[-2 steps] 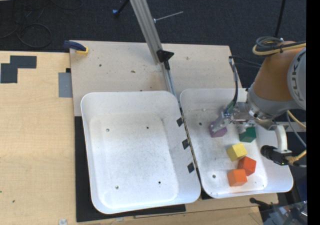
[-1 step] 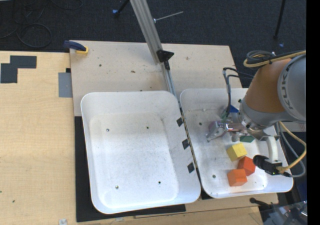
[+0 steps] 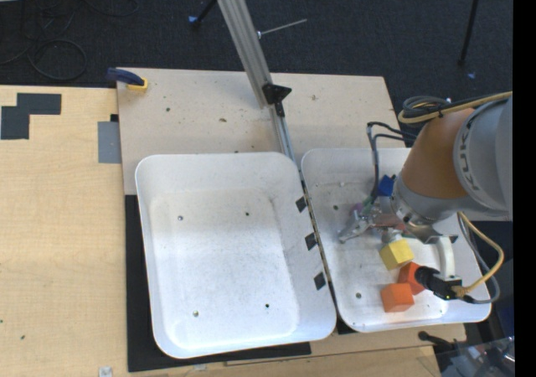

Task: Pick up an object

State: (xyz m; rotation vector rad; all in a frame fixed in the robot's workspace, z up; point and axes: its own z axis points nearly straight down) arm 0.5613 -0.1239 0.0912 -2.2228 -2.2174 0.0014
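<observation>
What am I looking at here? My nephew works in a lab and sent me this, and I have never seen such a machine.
This is one picture from a camera fixed above a workbench, looking down at a slant. The grey machine with the orange band is a robot arm reaching in from the right. Its gripper, a small two-finger claw, hangs low over the right white bin. Near it in that bin lie a yellow block, an orange block, a smaller red-orange piece and a blue piece. The left white bin sits alongside. I can't tell whether the claw holds anything.
</observation>
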